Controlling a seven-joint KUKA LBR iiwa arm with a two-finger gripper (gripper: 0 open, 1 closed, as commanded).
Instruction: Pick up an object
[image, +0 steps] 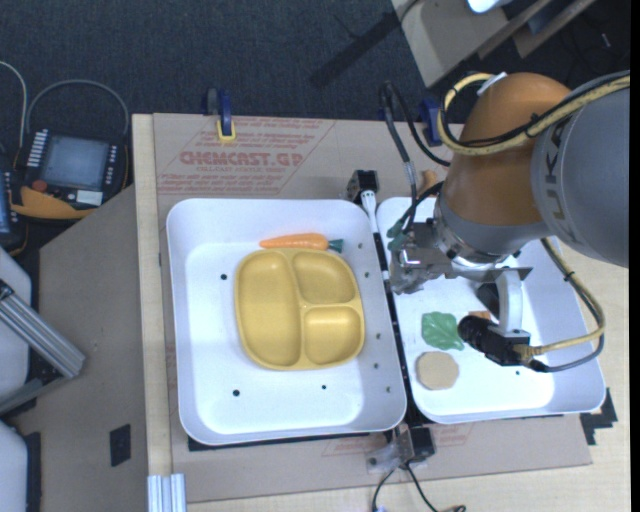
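**Arm over right bin, items below**

Arm: grey with orange band, nearest the lens, reaching over the right bin. Gripper: at that bin's left wall; whether its fingers are spread or closed cannot be told. Green leaf piece: just below-right of the gripper. Tan disc: further below, beside the leaf. Left bin: yellow divided plate, with a carrot along its upper edge, left of the gripper.

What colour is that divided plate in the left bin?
Yellow: the divided plate shows best in the camera view.
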